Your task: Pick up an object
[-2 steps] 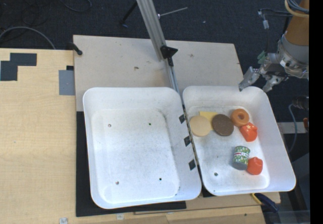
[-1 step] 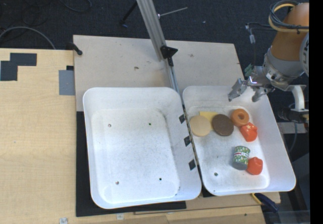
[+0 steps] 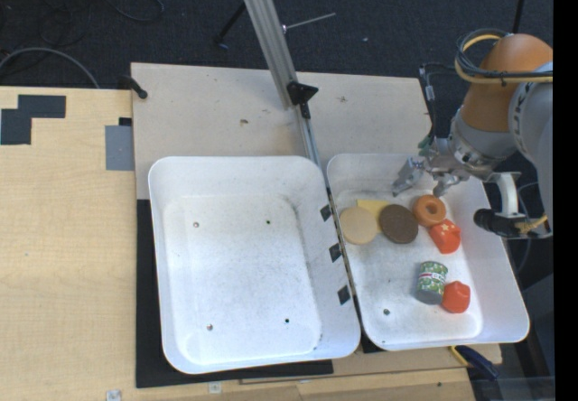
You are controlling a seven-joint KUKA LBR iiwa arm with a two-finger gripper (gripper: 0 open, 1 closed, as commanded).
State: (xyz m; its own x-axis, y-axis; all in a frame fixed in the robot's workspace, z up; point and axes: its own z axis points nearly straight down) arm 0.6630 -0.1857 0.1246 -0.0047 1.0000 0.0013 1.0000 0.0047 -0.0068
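Over the far end of the right bin (image 3: pixel 506 318), the gripper (image 3: pixel 432 175) hangs with its metal fingers spread and nothing between them. Just near of it lies an orange ring (image 3: pixel 430 209), with a brown disc (image 3: pixel 398 223) and a tan disc (image 3: pixel 358 226) to its left and a red piece (image 3: pixel 445 237) touching its near side. Nearer still, a grey-green can (image 3: pixel 431 282) lies tipped beside a second red piece (image 3: pixel 456 297); its label is too small to read. The left bin (image 3: pixel 172 209) sits alongside on the table (image 3: pixel 208 110).
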